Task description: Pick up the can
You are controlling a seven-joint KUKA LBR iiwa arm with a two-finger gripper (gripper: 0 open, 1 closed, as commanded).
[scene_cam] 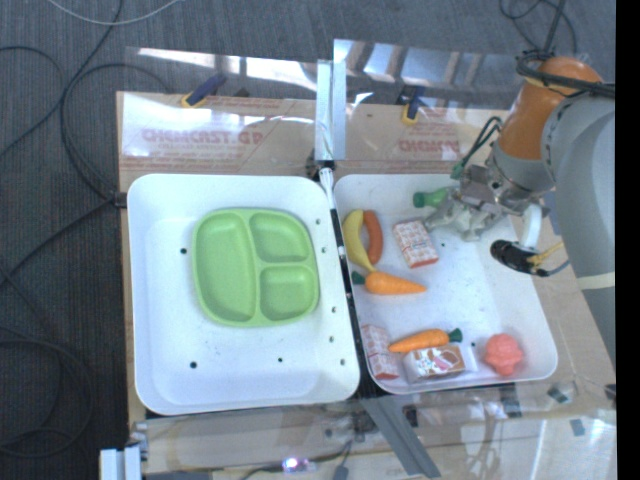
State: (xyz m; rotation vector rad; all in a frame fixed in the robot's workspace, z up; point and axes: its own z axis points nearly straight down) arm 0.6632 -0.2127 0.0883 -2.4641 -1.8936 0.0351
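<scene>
Claw (452,211) hovers over right bin's (520,303) far side, near can (376,352).

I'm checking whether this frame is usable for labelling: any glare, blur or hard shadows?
Camera view: even, soft light; glare on the clear panels behind the bins; gripper slightly soft; items in the right bin are small but readable; no hard shadows on the green plate.

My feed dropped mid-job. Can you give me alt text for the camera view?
The grey arm's gripper is at the far end of the right bin, among a banana, two carrots, small cartons and a pink lump. The left bin holds a green divided plate.
</scene>
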